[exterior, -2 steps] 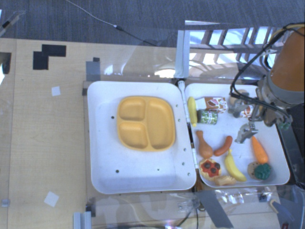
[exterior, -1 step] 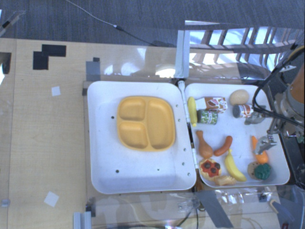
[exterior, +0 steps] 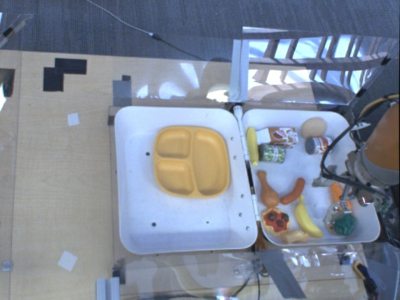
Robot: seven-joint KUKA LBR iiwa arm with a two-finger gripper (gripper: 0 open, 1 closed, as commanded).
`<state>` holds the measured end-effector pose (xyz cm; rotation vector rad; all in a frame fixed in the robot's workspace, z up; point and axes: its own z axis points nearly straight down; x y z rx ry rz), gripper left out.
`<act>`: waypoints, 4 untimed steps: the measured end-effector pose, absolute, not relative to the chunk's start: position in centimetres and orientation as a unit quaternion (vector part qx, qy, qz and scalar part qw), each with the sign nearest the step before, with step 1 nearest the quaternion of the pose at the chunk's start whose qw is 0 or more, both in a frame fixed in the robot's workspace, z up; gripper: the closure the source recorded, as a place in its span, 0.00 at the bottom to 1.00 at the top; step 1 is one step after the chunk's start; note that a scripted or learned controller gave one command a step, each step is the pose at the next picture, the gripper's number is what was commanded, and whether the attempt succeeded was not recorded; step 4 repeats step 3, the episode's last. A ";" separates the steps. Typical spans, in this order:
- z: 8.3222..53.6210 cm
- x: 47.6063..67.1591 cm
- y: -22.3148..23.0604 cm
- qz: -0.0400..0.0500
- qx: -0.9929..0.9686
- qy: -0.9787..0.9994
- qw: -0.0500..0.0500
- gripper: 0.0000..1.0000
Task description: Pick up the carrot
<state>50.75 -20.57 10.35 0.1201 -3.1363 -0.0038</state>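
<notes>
Hand (exterior: 345, 195) at carrot (exterior: 337, 191)

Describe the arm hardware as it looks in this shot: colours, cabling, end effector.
The arm comes in at the right edge: a rounded orange band over grey metal wrist parts. Black cables loop loosely off its left side, over the right bin. Below the wrist the gripper is a cluster of small grey and silver pieces; it is too small and cluttered to make out markings.

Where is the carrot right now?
The carrot lies near the right edge of the right bin, just above the broccoli and right of the banana, partly under the arm's gripper.
</notes>
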 end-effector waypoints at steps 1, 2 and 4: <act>9.0 50.6 -19.5 0.002 0.025 -1.000 -0.008 0.00; 10.4 51.0 -19.4 0.004 0.029 -0.999 -0.014 1.00; 18.9 50.6 -20.6 0.004 0.321 -0.947 -0.006 1.00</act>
